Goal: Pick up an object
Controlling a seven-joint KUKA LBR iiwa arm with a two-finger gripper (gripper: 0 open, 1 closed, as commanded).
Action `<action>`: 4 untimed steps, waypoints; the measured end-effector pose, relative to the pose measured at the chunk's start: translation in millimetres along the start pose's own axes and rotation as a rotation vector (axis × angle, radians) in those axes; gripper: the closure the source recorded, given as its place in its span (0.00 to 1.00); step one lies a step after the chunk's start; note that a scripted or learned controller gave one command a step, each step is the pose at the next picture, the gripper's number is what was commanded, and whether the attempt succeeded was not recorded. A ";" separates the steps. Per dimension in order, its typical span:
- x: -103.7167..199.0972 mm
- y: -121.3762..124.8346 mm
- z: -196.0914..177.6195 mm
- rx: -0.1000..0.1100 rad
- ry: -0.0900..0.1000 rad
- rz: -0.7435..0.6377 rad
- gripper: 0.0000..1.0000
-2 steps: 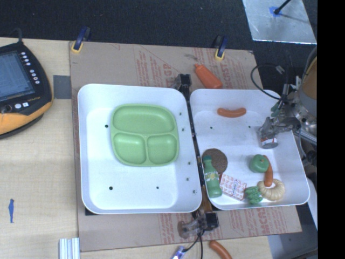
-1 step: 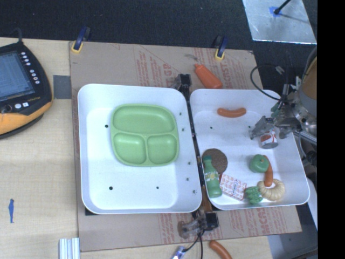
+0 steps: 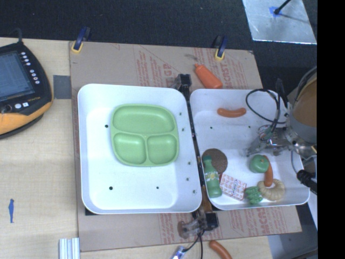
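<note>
The gripper (image 3: 264, 144) hangs low in the right bin (image 3: 242, 99), just above a green ball-like toy (image 3: 258, 164); whether it is apart or together, I cannot tell. Nearby lie a carrot (image 3: 268, 176), a ring-shaped pastry (image 3: 271, 192), a green bottle (image 3: 212, 179), a sausage (image 3: 232, 111). The left bin (image 3: 97, 188) holds a green divided plate (image 3: 144, 135)

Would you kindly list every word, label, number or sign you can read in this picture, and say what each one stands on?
No text can be read for certain.
Cardboard sheet under the bins: red printed lettering in diagonal rows, too blurred to read.
Small card in the right bin: red-and-white print, too small to read.
Green bottle: yellowish label, unreadable.
Handheld pendant: screen and buttons, no legible characters.
</note>
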State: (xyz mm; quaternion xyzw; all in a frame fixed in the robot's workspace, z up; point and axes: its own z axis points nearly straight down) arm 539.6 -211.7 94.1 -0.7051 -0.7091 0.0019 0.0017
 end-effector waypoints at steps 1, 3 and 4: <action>5.3 -28.0 2.9 -0.001 0.000 -0.001 0.00; 96.7 -32.8 -96.7 -0.004 0.001 -0.001 1.00; 175.6 45.6 -120.5 -0.002 0.002 0.001 1.00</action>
